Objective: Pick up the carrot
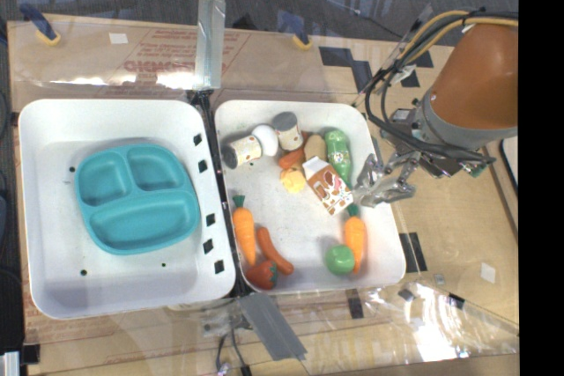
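Metal claw (374,182) above tapered carrot (354,233)

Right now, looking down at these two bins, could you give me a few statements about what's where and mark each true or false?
1. The teal tray lies in the left bin. True.
2. Two carrots are in the right bin. True: one by its left wall, one near its right wall.
3. The pincer holds a carrot. False: nothing shows between its fingers; it sits at the right bin's right rim.
4. The small carton lies in the left bin. False: it is in the right bin.
5. A green ball touches the right-hand carrot's lower end. True.
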### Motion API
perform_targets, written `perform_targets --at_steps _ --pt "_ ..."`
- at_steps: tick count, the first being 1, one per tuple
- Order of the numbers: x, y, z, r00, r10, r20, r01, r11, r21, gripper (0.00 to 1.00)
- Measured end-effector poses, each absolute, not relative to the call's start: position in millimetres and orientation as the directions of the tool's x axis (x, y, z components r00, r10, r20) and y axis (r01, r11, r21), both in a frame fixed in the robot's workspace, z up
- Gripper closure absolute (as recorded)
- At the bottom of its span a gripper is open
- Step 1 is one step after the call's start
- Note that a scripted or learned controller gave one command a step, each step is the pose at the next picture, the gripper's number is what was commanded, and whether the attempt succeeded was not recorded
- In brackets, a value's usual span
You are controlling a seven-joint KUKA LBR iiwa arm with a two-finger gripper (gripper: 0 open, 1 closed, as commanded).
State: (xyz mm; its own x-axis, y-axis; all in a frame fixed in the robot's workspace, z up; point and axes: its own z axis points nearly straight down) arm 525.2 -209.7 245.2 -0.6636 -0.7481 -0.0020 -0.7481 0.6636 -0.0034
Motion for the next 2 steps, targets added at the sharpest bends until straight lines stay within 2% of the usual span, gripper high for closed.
perform_targets --at_steps 1,2 --pt "554.2 -208 256 -0.466 -0.885 -0.002 -0.885 0.466 -0.003 1.00" --pt "475.4 -209 165 -0.340 -0.940 -0.002 -0.940 0.340 0.008 1.00"
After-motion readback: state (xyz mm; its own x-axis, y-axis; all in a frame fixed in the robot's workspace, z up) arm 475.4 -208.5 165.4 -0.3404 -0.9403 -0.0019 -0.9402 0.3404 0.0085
